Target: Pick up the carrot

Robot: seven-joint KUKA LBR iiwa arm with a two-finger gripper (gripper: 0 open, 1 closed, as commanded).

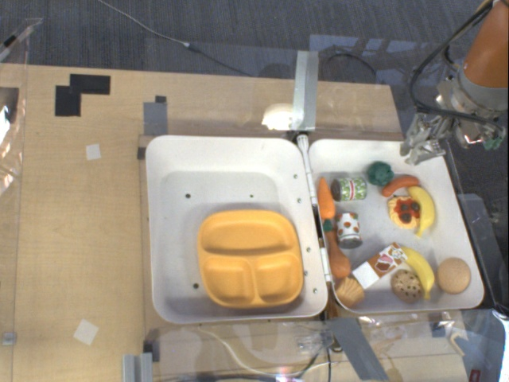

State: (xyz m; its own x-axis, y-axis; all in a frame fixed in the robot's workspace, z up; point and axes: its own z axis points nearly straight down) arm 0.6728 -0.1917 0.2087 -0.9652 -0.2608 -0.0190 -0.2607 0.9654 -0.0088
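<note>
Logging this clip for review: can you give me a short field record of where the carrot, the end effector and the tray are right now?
carrot: right bin, along its left wall, not held
end effector: above right bin's far right corner, apart from carrot
yellow tray: left bin, three compartments
nearest to carrot: green can
task state: carrot not yet picked up

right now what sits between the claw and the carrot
In the camera view, a green-labelled can and a dark green vegetable lie between the claw and the carrot.
</note>
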